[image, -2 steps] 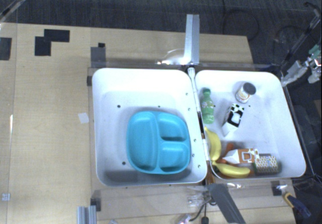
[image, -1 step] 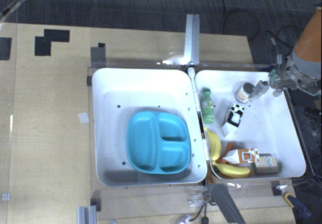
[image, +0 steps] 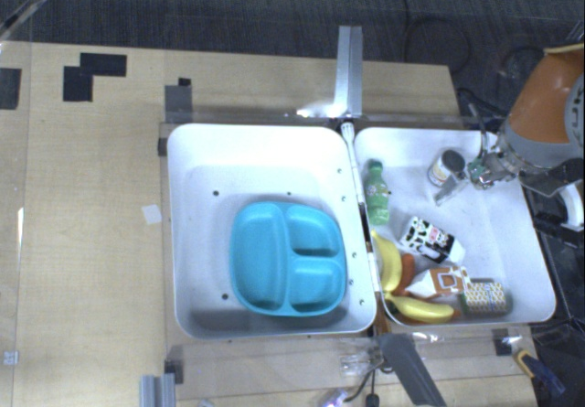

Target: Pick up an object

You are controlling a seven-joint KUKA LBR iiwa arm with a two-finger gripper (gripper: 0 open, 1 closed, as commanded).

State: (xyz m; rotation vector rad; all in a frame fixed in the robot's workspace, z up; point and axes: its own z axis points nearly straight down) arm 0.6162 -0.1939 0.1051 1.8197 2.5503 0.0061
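The arm [image: 548, 108] enters from the right edge of the frame, in its upper right part. Its orange band is at the far right, and the grey wrist below it points to the left and a little down. The gripper [image: 454, 184] is at the end of the wrist, low, right of the frame's middle.

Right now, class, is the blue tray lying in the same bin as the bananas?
No: the blue tray lies in the left bin, while the bananas lie in the right bin.
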